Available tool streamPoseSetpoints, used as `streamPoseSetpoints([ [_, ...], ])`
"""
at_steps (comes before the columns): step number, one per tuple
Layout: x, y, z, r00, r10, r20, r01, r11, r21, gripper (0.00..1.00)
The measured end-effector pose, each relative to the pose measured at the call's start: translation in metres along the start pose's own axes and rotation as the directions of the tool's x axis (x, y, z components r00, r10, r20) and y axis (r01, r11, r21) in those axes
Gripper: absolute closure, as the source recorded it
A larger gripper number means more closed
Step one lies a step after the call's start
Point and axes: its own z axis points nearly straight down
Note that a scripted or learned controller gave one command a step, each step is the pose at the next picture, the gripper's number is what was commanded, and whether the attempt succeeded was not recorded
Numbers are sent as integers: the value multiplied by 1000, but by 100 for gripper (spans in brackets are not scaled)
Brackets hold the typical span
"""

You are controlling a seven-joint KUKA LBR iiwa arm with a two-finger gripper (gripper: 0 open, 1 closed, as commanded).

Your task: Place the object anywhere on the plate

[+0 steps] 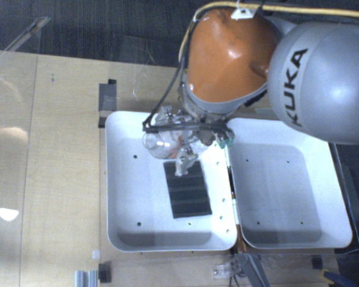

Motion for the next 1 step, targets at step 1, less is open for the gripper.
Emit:
streamPoseSetpoints([
  [1,2,-18,-4,998,-57,0,57,998,1,0],
])
